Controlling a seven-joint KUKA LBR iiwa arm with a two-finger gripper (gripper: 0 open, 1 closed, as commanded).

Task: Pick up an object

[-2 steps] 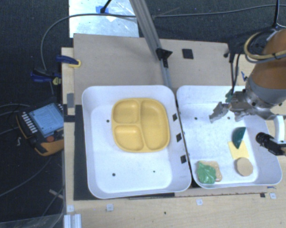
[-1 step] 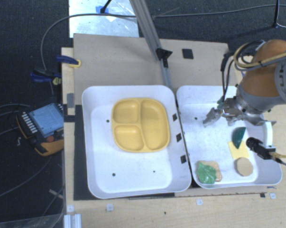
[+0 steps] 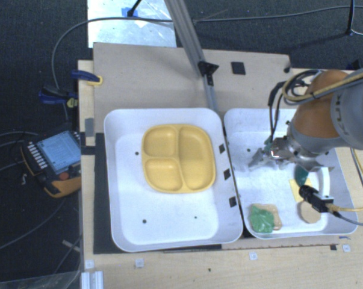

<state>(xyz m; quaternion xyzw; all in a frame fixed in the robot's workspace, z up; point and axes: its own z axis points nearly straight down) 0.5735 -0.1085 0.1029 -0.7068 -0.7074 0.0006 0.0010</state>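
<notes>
My gripper (image 3: 260, 154) hangs over the upper left part of the right bin (image 3: 241, 125). It is open, with nothing between its fingers. Several small objects lie in that bin's lower half. A green piece on a tan slice (image 3: 264, 218) sits near the front wall. Further right lies a tan round piece (image 3: 310, 214). A teal object (image 3: 301, 176) and a yellow bit (image 3: 295, 191) lie just right of the gripper, partly hidden by the arm. All of these are apart from the gripper.
The left bin (image 3: 124, 179) holds a yellow divided plate (image 3: 179, 158). The grey arm with its orange band (image 3: 316, 110) covers the right bin's upper right. A black connector with a yellow cable (image 3: 316, 199) hangs over the objects. A metal rod (image 3: 190, 35) slants across the back.
</notes>
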